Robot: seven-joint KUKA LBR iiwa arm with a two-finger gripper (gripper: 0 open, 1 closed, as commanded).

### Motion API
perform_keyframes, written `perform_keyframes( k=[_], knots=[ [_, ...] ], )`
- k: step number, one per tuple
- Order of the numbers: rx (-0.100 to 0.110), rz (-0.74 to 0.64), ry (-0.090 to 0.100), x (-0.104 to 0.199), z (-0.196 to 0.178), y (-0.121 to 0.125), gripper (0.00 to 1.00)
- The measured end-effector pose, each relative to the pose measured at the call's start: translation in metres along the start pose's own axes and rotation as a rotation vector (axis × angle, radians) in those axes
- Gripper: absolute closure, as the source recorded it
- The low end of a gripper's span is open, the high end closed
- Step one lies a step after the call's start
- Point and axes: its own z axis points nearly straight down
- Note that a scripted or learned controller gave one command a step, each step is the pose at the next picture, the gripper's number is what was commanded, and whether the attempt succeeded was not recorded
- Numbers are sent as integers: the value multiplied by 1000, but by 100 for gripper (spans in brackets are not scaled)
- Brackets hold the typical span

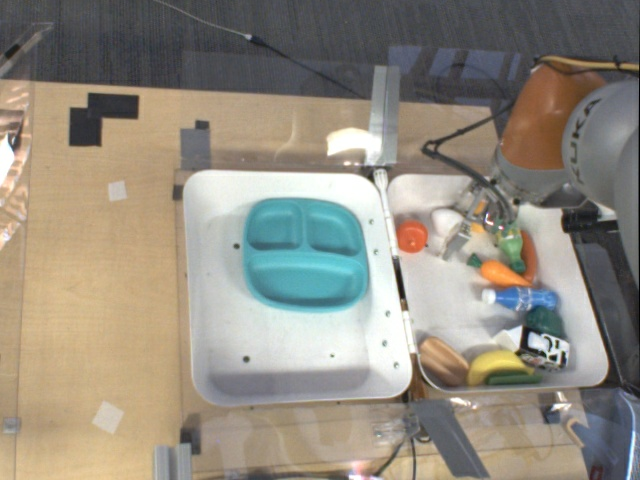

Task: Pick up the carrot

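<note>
The carrot [500, 272] is a small orange toy lying in the right bin [440, 298], with a green leafy piece [514, 250] just above it. My gripper [463, 252] reaches in from the upper right and hovers just left of the carrot's tip. Its fingers stand open with nothing between them. The grey arm with its orange band [540, 118] rises behind it and hides part of the bin's far right corner.
Also in the right bin are a red-orange round toy [411, 236], a white piece [443, 217], a blue bottle [520, 298], a dark green bottle [545, 336], a banana [497, 365] and a brown bread-like toy [443, 360]. The left bin [215, 308] holds a teal divided plate [303, 252].
</note>
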Motion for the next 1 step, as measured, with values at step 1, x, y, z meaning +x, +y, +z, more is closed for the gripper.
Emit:
perform_keyframes(
  k=[1],
  knots=[
    [-8,-8,-30,-6,-17,4,100]
  ],
)
